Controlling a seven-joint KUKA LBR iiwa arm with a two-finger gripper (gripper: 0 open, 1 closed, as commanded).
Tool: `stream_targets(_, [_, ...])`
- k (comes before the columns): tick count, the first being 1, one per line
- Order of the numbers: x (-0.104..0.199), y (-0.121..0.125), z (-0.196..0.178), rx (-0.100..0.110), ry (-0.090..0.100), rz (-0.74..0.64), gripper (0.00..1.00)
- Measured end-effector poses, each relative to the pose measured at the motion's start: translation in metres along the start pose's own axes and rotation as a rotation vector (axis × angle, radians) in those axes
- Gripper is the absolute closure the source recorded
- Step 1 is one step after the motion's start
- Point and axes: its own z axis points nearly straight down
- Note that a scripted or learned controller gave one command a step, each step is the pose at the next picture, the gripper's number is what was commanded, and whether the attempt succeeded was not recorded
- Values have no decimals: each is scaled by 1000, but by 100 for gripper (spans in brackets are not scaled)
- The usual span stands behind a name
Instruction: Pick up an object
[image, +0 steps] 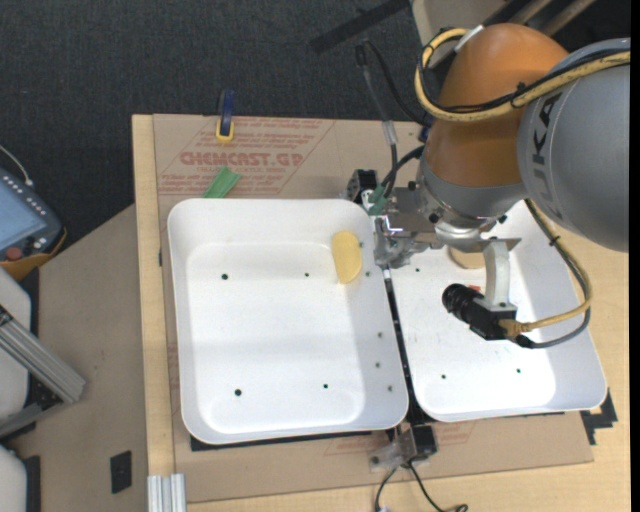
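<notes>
Yellow object (346, 257) by left bin's (262, 335) right wall; end effector (392, 240) half hidden, state indiscernible.

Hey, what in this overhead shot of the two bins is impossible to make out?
All in the camera view:
- Right bin: its upper part lies under the arm, so anything there is hidden.
- Yellow object in the left bin: too small and blurred to identify.
- Green thing on the cardboard: too small to identify.
- Blue device: cut off by the left edge.
</notes>
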Motion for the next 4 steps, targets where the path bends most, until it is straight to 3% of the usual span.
stream_targets(1, [-2, -14, -35, -7, 0, -1, 100])
stream_targets(2, [23, -9, -33, -5, 0, -3, 100])
stream_targets(3, [-18, -19, -52, -6, -1, 4, 100])
stream_targets(4, [19, -10, -65, -6, 1, -4, 100])
